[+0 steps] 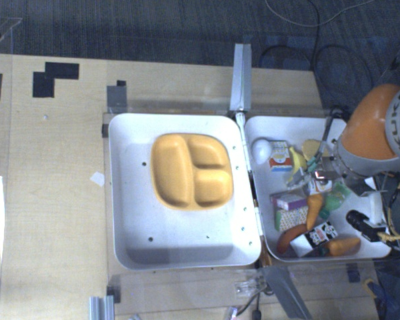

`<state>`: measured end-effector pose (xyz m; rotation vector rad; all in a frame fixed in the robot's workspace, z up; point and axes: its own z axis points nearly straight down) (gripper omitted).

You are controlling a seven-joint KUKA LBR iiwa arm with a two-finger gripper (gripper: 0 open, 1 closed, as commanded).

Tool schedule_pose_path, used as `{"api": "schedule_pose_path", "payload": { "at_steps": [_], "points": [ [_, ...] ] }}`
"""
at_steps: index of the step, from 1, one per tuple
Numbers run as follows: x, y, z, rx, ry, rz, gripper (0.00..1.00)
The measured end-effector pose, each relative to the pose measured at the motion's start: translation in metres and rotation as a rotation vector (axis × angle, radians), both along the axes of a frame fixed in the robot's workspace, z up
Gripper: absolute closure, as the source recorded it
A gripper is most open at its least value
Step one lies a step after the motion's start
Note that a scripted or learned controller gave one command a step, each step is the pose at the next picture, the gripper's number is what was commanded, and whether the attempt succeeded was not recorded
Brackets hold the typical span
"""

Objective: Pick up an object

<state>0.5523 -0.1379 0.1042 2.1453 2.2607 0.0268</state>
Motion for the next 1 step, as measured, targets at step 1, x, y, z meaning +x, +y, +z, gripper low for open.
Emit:
{"api": "schedule_pose_path", "payload": {
  "at_steps": [1],
  "points": [
    [-0.037, 0.0759, 0.1088, 0.004, 0.024, 0.018, 1.0]
  ]
}}
